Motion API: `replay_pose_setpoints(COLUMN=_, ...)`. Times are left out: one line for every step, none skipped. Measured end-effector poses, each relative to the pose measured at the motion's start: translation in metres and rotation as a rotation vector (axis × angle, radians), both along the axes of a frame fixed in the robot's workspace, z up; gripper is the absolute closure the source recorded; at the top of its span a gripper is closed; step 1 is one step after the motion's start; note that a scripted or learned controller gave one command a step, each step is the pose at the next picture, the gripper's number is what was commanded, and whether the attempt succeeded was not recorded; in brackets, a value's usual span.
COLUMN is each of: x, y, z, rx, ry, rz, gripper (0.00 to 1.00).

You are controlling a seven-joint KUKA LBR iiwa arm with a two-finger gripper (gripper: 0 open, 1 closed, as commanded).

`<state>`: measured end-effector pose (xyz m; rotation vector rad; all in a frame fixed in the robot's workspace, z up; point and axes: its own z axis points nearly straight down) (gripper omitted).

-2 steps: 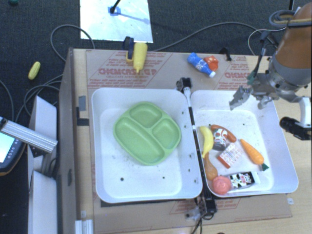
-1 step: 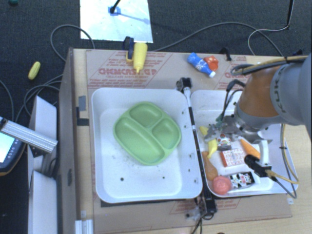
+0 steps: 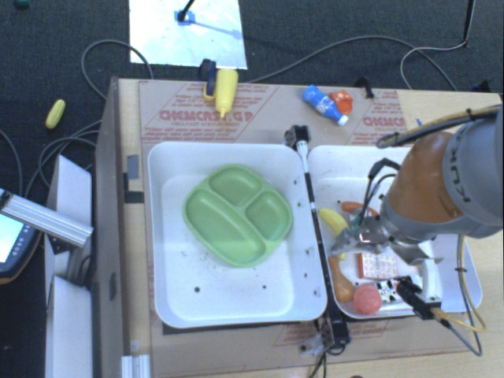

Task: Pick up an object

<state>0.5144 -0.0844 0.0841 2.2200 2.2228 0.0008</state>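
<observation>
My gripper [image 3: 352, 239] hangs low in the left part of the right bin [image 3: 340, 166], under the grey and orange arm. Just left of it lies a yellow banana-shaped piece [image 3: 332, 220]. An orange-red piece [image 3: 352, 207] lies beside the wrist. Below the gripper lie an orange carrot-like piece [image 3: 341, 280] and a red ball [image 3: 366, 299]. A white card with red print [image 3: 379, 267] and a small black and white item [image 3: 387, 290] lie under the arm. I see nothing between the fingers.
The left bin [image 3: 181, 290] holds a green sectioned plate [image 3: 237, 213]. Behind the bins, a yellow bottle [image 3: 224, 90] and a blue and orange toy [image 3: 327, 103] lie on the cardboard. A black divider rail [image 3: 310, 211] runs between the bins. Cables trail across the floor.
</observation>
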Motion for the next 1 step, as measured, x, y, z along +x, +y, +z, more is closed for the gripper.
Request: replay_pose_setpoints(x=0.0629, y=-0.0164, z=0.0008, rx=-0.001, ry=-0.003, rz=0.000, gripper=0.00)
